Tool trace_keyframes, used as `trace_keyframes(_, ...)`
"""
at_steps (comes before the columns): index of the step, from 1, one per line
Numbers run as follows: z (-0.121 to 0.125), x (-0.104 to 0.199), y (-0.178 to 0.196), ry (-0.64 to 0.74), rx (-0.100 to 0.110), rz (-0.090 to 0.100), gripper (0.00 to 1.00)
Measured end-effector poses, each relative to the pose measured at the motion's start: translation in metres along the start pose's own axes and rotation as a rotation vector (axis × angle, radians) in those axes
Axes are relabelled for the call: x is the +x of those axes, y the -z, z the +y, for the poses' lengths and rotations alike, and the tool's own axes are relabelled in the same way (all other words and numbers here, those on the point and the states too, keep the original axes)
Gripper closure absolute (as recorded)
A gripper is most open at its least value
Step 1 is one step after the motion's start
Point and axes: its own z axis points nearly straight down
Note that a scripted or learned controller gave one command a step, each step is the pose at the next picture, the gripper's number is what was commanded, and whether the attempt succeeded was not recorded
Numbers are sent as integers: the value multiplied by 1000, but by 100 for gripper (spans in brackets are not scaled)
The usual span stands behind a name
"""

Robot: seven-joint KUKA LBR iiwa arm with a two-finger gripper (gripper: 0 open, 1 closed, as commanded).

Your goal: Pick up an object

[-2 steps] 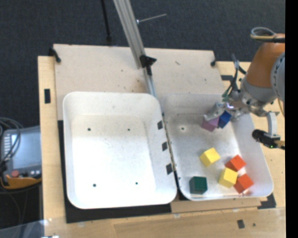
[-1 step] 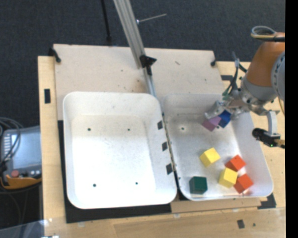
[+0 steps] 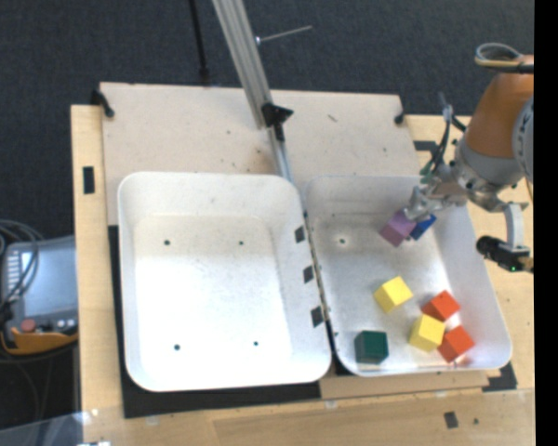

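You've got the arm (image 3: 498,128) coming in from the right, over the upper part of the right bin (image 3: 474,277). Its jaws (image 3: 417,214) are pinching a purple block (image 3: 397,228), with a blue block (image 3: 422,227) touching that one's right side at the fingertips. You can't tell whether the blue one is gripped too, or whether the purple block is off the bin floor. Lower in the same bin: a yellow block (image 3: 392,294) near the middle, a dark green block (image 3: 372,346) at the front edge, and a tight cluster at front right of another yellow block (image 3: 427,333) and two orange blocks (image 3: 443,306) (image 3: 457,343). The left bin (image 3: 214,282) sits right beside it on the worktop (image 3: 205,128).
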Motion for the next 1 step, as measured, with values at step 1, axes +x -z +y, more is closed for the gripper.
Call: trace_keyframes(1, 9, -1, 64, 2, 13, 7, 100)
